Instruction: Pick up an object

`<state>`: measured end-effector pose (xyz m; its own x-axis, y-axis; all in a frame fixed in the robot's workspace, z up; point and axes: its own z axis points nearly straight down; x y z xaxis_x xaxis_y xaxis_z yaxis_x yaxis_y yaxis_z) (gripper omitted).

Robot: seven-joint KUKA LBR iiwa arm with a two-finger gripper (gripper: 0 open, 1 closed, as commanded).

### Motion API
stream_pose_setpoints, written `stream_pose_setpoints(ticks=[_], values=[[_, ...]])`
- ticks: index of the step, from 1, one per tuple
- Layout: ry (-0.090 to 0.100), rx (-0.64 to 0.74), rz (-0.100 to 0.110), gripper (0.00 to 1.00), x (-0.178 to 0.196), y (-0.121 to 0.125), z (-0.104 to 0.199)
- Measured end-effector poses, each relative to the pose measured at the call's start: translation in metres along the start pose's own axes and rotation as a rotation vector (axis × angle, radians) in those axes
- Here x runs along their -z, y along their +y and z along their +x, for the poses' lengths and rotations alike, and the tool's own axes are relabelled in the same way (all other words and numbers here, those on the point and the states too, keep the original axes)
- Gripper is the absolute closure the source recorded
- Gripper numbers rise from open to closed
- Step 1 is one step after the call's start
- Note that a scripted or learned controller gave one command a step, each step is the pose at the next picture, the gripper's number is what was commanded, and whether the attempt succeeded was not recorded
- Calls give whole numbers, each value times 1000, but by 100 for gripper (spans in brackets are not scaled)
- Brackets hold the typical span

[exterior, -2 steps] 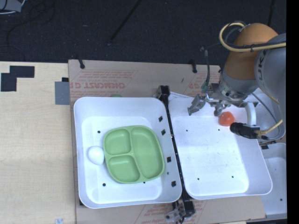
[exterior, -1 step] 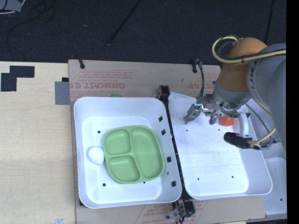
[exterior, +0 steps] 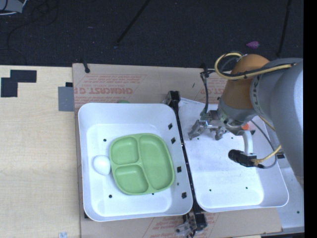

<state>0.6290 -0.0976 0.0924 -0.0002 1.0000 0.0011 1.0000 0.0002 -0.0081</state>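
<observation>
In the left bin [exterior: 91,133] a green plate [exterior: 142,163] with three compartments lies flat. A small white egg-shaped object [exterior: 101,164] rests against its left edge. My gripper [exterior: 206,130] hangs over the far left part of the right bin [exterior: 223,192], close to the divider between the bins. Its fingers are spread open with nothing between them. The grey arm with its orange band [exterior: 247,83] comes in from the right and covers the bin's far right corner.
Both bins sit on a cardboard sheet [exterior: 129,86] on the wooden bench. A black divider strip [exterior: 181,152] runs between the bins. Behind the bench is dark floor with cables.
</observation>
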Motion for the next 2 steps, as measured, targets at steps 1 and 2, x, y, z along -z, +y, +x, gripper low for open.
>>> stream_pose_setpoints(ticks=[1,2], values=[[0,-2,-3,100,13,1,-1],[-1,-6,-8,100,56,1,-5]])
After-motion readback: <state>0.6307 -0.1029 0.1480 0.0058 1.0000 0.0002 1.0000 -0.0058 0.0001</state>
